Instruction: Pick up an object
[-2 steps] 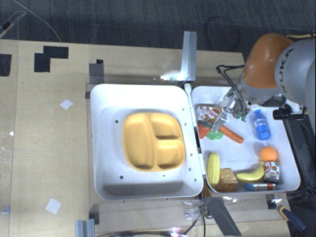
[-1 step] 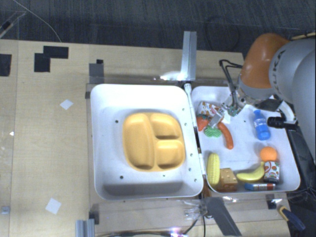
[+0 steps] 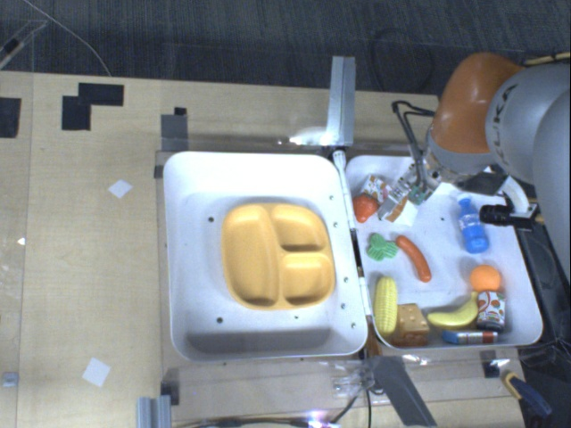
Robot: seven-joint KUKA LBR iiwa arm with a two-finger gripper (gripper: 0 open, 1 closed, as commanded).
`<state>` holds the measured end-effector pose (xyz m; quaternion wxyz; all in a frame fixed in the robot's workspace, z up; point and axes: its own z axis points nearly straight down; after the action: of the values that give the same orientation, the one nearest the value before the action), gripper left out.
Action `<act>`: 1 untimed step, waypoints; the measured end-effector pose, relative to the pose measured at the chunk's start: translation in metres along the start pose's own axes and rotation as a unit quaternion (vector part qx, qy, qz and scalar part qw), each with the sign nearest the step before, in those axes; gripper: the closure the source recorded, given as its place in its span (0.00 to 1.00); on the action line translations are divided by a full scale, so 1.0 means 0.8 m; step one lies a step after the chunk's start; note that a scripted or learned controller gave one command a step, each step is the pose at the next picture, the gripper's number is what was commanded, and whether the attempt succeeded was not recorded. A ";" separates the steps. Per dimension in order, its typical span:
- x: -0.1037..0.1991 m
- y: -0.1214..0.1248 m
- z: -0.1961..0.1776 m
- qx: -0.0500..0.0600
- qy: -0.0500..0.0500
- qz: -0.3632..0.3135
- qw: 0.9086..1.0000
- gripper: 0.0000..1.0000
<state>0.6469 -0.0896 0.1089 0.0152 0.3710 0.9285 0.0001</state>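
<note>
So on the left, a yellow tray [image 3: 275, 255] with three compartments is sat in the middle of the left bin [image 3: 192, 239]. Over in the right bin [image 3: 526, 315], all the small stuff is scattered: a red tomato [image 3: 365, 208] by the left wall, a green leafy bit [image 3: 383, 248] under it, corn [image 3: 385, 302] and a brown block [image 3: 410, 323] at the near edge. A sausage [image 3: 414, 257] is laid diagonally mid-bin, with a banana [image 3: 453, 314] below it. Further right, a blue bottle [image 3: 472, 225], an orange [image 3: 485, 278] and a small can [image 3: 490, 311] are lined up. The gripper [image 3: 399, 199] is lowered at the bin's far left corner, just beside the tomato; whether anything is grasped can't be told.
</note>
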 end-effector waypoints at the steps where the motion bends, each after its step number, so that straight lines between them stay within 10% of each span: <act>1: 0.027 0.016 -0.104 0.000 0.008 0.040 0.999 1.00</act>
<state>0.6374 -0.0644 0.1919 0.0082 0.4074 0.9132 0.0035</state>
